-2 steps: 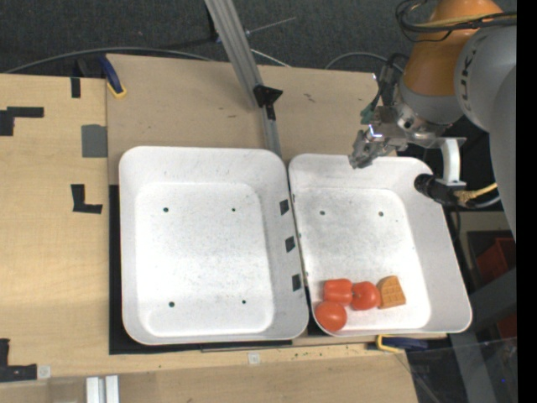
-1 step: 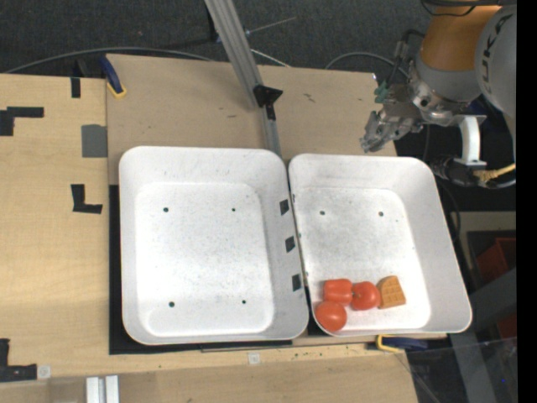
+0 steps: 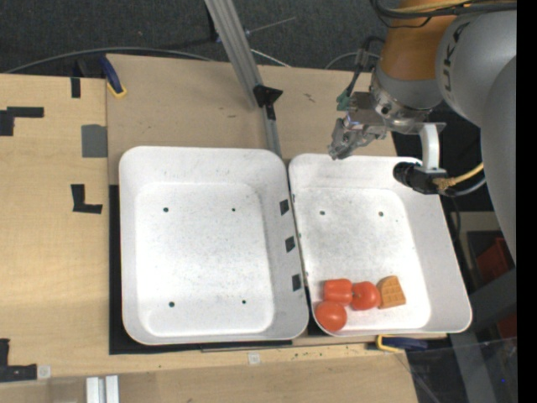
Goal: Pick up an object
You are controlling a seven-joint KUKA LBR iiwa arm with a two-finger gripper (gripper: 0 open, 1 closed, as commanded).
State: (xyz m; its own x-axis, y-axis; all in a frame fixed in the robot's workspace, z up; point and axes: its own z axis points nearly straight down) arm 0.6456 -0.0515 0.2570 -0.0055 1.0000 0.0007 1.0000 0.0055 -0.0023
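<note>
Hanging over the far edge of the right bin (image 3: 436, 250), the gripper (image 3: 342, 148) sits just past the bin's far-left corner, right about where the rim meets the wooden bench (image 3: 185, 99). Honestly can't tell from this angle how the gripper is set, it's just a dark metallic clump at the end of the wrist, and nothing is visibly held in it. The arm (image 3: 470, 49) comes in from the far right, big grey body with the orange band (image 3: 424, 23) above the wrist.

The stuff to pick from is all bunched up in the near part of the right bin, well apart from the gripper. There's a cluster of red pieces (image 3: 344, 299), looks like three rounded ones touching each other, the nearest one pushed up against the bin's near-left wall. Just to the right of them, touching the red cluster, is a small orange block (image 3: 391, 292) with a ridged or waffle-like surface.

The left bin (image 3: 138, 225) sits right alongside, the two rims overlapping down the middle. A silver pole (image 3: 239, 44) slants across the far side of the bench.
</note>
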